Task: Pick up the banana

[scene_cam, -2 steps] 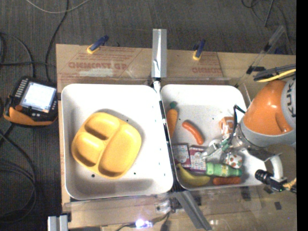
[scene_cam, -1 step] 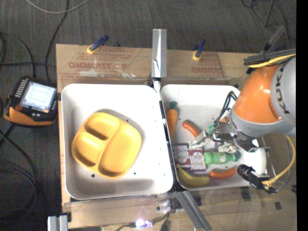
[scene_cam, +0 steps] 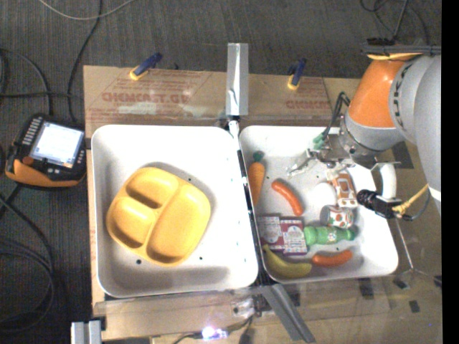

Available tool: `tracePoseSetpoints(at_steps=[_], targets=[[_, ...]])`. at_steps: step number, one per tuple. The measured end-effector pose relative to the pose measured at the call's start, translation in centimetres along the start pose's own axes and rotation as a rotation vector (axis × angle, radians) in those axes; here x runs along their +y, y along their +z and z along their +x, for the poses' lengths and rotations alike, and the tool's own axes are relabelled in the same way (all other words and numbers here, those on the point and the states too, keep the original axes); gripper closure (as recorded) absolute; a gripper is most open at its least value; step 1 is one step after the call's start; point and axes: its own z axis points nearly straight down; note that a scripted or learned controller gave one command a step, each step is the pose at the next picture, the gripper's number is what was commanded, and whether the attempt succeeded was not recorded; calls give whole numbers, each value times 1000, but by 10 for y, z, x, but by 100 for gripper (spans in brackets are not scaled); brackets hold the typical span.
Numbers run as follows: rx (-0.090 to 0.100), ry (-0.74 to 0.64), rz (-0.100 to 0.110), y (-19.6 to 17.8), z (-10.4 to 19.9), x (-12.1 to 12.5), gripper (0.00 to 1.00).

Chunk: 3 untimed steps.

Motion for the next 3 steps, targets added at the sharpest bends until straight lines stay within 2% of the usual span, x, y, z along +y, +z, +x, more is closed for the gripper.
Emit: tracePoseSetpoints(at_steps=[1,2,3], targets=[[-8,-252,-15,66,34,-26,0],[-4,-504,-3,-26,76,62,0],[-1,-514,-6,-28,161,-10,0]])
